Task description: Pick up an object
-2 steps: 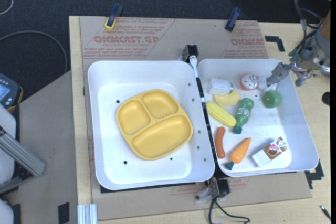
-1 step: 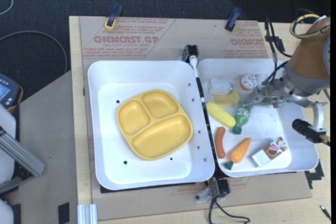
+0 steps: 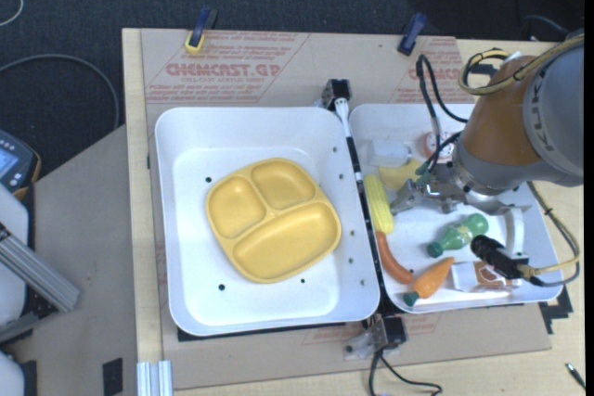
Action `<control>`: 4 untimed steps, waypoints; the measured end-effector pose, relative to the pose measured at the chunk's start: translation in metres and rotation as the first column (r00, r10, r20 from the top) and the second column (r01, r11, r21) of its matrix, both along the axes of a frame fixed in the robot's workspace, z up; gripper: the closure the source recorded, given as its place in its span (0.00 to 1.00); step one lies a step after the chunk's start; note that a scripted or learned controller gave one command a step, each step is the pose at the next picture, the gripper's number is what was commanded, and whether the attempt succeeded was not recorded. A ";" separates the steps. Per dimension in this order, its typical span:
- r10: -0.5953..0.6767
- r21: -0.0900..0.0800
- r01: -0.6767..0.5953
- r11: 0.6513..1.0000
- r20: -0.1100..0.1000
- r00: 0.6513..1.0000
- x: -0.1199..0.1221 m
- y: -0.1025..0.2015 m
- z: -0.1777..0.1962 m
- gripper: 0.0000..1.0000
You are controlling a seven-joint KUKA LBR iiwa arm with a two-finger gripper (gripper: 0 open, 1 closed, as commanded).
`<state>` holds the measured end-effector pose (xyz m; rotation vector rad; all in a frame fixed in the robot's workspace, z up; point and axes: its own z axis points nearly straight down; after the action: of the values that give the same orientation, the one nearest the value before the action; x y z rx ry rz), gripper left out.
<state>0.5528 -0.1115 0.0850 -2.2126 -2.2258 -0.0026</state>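
Arm: grey KUKA arm with the orange band (image 3: 501,121) reaches in from the right and hangs low over the right bin, wrist bent down toward the clutter.
Tool: metal two-finger tool (image 3: 418,190) sits under the wrist, beside the corn; its own body masks it, so I cannot tell its state or whether it has hold of anything.
Right bin: shallow white bin (image 3: 548,292) carries the candidates to pick up.
Candidates: yellow plastic corn cob (image 3: 378,204) lies along the left wall; orange carrot-shaped toy (image 3: 429,278) and a thin orange curved piece (image 3: 390,260) lie near the front; green plastic vegetable (image 3: 458,235) rests mid-bin, just right of the tool.
Left bin: white bin (image 3: 176,144) holds a yellow three-compartment plate (image 3: 272,220), lying flat, probably the drop side.
Worktop: brown board (image 3: 232,60) clamped at the back edge, likely to stop it shifting.
Judgement: approach phase; nearest targets are the corn and the green piece.
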 end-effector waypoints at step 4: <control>-0.004 -0.004 0.004 1.000 0.005 1.000 0.003 0.102 0.110 1.00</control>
<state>0.5555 -0.0093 0.1953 -2.2218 -2.2250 -0.0035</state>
